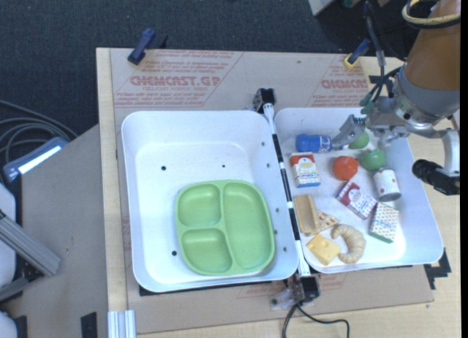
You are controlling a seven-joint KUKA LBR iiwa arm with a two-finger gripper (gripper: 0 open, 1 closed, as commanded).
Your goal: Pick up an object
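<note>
My jaws (363, 137) are down in the right bin (428, 216), near its back edge, but honestly I can't tell if they're spread or pinching anything. A green ball (374, 159) sits just beside them, with a red tomato (345, 167) and a blue bottle (313, 143) close by. The left bin (146, 146) has a green divided plate (223, 225) in it.

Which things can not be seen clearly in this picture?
- End effector: its fingers merge with the green items under it; open or shut is unclear.
- Arm: cut off by the camera view's right edge.
- Small packets: print too small to read.
</note>
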